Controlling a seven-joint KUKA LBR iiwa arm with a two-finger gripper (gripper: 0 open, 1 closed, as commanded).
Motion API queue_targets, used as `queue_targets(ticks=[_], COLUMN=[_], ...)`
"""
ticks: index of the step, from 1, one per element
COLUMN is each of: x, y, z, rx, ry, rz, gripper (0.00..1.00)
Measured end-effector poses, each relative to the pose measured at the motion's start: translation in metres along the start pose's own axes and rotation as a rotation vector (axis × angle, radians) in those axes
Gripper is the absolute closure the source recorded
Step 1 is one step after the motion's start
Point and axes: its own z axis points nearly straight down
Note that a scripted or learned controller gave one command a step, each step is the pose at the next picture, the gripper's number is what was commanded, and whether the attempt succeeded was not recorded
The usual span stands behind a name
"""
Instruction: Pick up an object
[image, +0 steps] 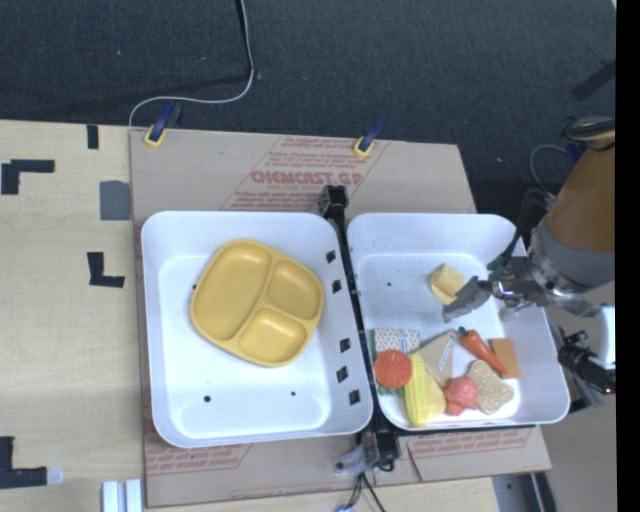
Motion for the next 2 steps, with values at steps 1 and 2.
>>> queue_targets(ticks=[1, 2], x=[-0.037, -0.028], y=[-0.01, 0.071], z=[0.133, 0.145], rx=[-0.018, -0.017], ry=[-0.015, -0.007], rz=[0.008, -0.002], gripper=[0.0, 0.0])
